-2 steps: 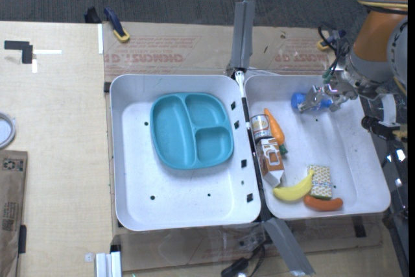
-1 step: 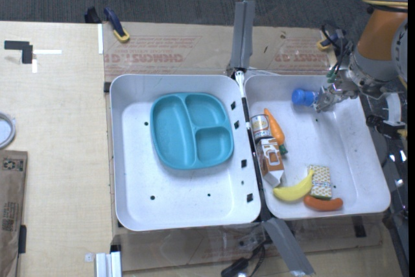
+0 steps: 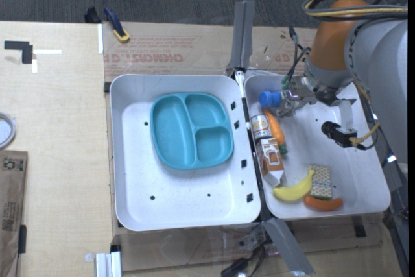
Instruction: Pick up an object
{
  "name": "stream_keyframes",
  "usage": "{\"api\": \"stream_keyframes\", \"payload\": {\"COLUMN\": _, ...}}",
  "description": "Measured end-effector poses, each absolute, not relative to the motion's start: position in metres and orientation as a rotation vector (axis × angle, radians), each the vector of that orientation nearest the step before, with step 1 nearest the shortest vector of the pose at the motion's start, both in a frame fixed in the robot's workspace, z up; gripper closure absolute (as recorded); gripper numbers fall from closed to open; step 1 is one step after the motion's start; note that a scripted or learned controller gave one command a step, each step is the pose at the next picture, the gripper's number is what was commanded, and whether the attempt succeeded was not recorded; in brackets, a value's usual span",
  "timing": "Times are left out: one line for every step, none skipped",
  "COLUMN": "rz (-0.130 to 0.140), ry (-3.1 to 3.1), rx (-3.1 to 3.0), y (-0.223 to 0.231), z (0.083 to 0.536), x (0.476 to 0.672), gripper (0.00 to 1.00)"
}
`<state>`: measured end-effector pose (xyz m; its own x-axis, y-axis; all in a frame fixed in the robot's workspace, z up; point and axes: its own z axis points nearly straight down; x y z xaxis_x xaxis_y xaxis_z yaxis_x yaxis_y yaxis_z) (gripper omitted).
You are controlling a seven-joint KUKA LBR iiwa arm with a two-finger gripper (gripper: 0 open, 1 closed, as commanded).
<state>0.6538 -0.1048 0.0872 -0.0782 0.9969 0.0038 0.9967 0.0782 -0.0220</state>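
- The arm [image 3: 363, 42], grey with an orange band above the wrist, reaches in from the right and hangs over the back of the right bin [image 3: 363, 159].
- The fingers [image 3: 290, 100] sit low in that bin's back left corner; the view is too cluttered there with cables and metal to tell how far apart they stand or whether anything lies between them.
- A blue bottle cap [image 3: 268, 98] shows just to the left of the fingers, close against them.
- An orange carrot [image 3: 276, 130] lies just in front of the fingers, running along the bin's left wall.
- Beside the carrot, still nearer the left wall, lies a small bottle with a brown label [image 3: 260, 126], and in front of it a small printed carton [image 3: 270, 156].
- Well in front of the fingers, near the bin's front edge, lies a yellow banana [image 3: 293, 189], with a yellow-green sponge [image 3: 320, 182] touching its right end and an orange-red pepper-like item [image 3: 323, 204] just in front of the sponge.
- A black cable plug [image 3: 334, 132] hangs to the right of the fingers, over the bin floor.
- The left bin [image 3: 130, 159], far to the left of the fingers, holds a teal plate with 3 compartments [image 3: 192, 131].
- Both bins rest on the counter [image 3: 52, 139].
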Motion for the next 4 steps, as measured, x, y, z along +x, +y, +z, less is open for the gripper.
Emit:
{"api": "stream_keyframes", "payload": {"rz": 0.002, "ry": -2.055, "rx": -2.377, "y": -0.052, "z": 0.197, "x": 0.659, "gripper": 1.00}}
{"api": "stream_keyframes", "payload": {"rz": 0.003, "ry": -2.055, "rx": -2.377, "y": -0.053, "z": 0.197, "x": 0.659, "gripper": 0.00}}
{"api": "stream_keyframes", "payload": {"rz": 0.002, "ry": -2.299, "rx": -2.139, "y": -0.094, "z": 0.095, "x": 0.639, "gripper": 0.00}}
{"api": "stream_keyframes", "payload": {"rz": 0.001, "ry": -2.296, "rx": -2.145, "y": -0.096, "z": 0.105, "x": 0.640, "gripper": 1.00}}
